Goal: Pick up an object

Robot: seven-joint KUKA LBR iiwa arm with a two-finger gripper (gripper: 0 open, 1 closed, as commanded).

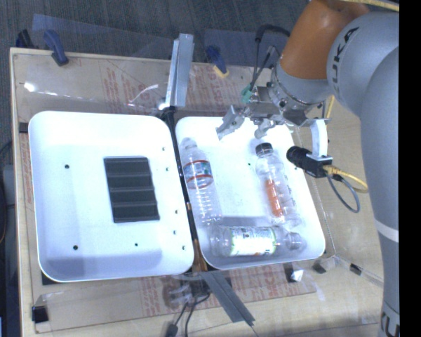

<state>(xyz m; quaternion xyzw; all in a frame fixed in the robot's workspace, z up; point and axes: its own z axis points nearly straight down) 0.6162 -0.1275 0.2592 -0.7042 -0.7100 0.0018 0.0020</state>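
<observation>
while my gripper hovers with fingers apart and empty, the nearest bottle lies below-right, long axis running away from it.

Three clear plastic bottles, one black ridged block, two white bins.

A wooden bench is seen under the left bin, its pale top printed with faint red lettering. A metal bar is laid across the bench just beyond that bin's far right corner, and two blue clamps are fixed near the bench's far edge, one beyond the bin's far left corner and one past the bar. A dark ribbed panel is set flat in the middle of the bin's floor.
</observation>
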